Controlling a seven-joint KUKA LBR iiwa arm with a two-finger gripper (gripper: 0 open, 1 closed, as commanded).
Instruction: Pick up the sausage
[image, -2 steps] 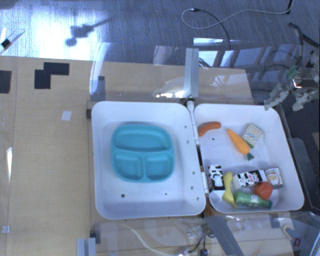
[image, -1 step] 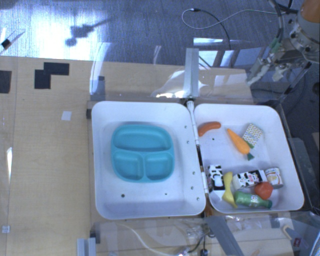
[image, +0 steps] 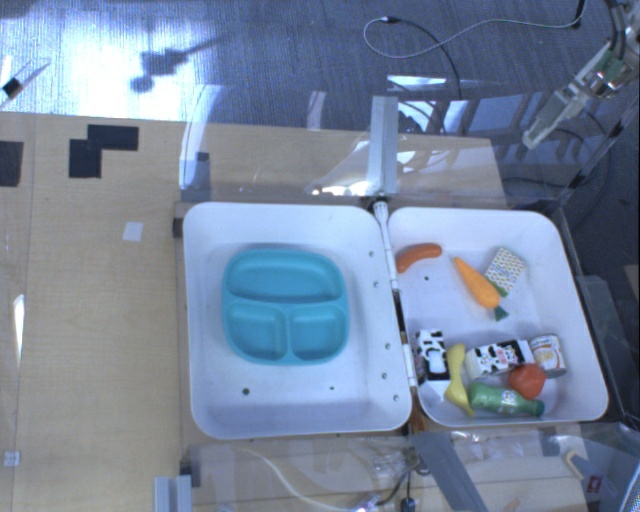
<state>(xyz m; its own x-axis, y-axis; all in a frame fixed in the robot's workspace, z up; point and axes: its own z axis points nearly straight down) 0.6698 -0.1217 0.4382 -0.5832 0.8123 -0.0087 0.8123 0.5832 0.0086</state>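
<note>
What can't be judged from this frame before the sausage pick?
- Gripper: cut off by the camera view's top right corner, jaws too blurred to read.
- Green bottle: partly covered by the tomato.
- Can: label too small to read.
- Sausage: fully visible.

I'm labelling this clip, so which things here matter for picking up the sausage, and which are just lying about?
Job:
sausage, top left of the right bin
gripper, far off at top right

Lying about:
carrot
patterned packet
banana
milk carton
cow-print box
can
tomato
green bottle
blue tray, left bin
</note>
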